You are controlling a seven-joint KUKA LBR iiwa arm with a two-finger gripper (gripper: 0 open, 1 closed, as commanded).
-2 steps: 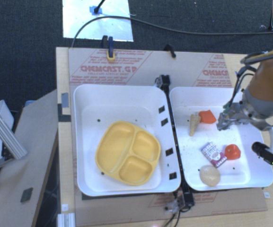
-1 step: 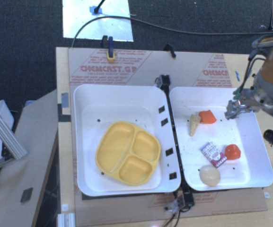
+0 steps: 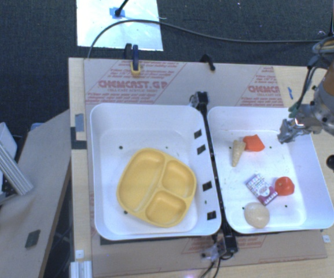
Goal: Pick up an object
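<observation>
Two white bins side by side on surface [image 3: 80,155], likely source and drop.
Left bin [image 3: 106,117]: one yellow divided tray [image 3: 157,187].
Right bin [image 3: 320,204]: five candidate objects — orange block [image 3: 253,143], cream cone [image 3: 237,152], red-white packet [image 3: 260,189], red piece [image 3: 284,185], pale egg shape [image 3: 257,215]; spread apart, probably for easy single grasps.
Pincer [image 3: 286,133] at right bin's far right rim, near orange block, nothing seen held; apart or together: cannot tell.

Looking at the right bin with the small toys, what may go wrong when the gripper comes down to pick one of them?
1. The gripper hangs near the right bin's far rim, so a straight descent might hit the rim or miss everything.
2. The orange piece lies close to the cream cone; the fingers may push one while closing on the other.
3. The small packet sits beside the red toy, so a grasp could catch both.
</observation>
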